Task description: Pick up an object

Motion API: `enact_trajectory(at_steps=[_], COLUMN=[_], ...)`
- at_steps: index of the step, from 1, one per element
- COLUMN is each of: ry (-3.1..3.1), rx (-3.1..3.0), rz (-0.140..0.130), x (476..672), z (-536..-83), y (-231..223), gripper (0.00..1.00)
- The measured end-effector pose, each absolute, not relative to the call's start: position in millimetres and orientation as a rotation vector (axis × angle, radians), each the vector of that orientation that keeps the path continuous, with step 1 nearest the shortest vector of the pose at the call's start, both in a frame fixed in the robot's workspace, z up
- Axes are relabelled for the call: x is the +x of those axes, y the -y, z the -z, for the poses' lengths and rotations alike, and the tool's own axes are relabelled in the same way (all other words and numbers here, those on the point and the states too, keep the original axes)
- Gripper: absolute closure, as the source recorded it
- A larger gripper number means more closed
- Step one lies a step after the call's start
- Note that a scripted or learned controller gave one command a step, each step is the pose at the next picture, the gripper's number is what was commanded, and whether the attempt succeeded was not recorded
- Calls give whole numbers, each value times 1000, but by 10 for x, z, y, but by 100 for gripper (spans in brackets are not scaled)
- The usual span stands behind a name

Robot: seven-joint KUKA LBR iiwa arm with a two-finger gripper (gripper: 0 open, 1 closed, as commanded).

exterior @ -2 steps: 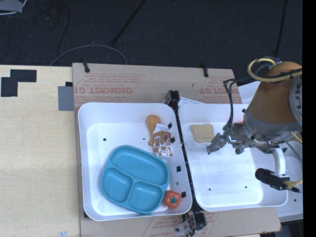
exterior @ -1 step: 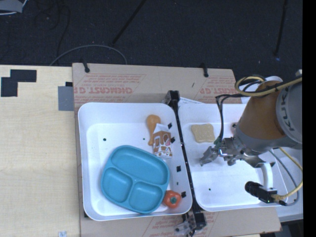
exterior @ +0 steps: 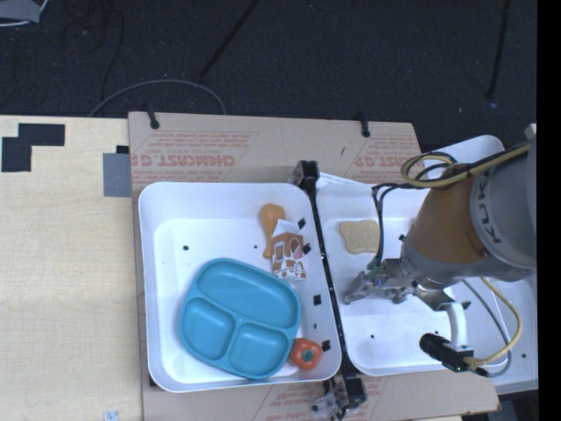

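Claw [exterior: 358,289] positioned low over the floor of the right bin [exterior: 386,358], near the divider between bins; whether it is released or clenched cannot be told. Just behind and slightly to its right lies a pale sponge [exterior: 359,236], apart from it. Across the divider, in the left bin [exterior: 162,235], sit a blue divided plate [exterior: 238,317], an orange drumstick toy [exterior: 271,224], a patterned card [exterior: 287,257] and a tomato [exterior: 306,354].

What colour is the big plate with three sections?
The divided plate is light blue, seen plainly in the camera view, lying in the left bin.
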State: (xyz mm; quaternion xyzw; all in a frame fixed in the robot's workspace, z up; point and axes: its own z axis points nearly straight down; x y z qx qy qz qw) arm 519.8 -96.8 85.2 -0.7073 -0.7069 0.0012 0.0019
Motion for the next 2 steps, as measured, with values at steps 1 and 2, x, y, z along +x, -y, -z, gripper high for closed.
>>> enact_trajectory(at_steps=[1, 2], ry=[2213, 2220], rx=[-2227, -2224], rz=[-1, 1], x=[5207, 5254], z=[-984, -1421], y=[986, 1037], gripper=[100, 100])
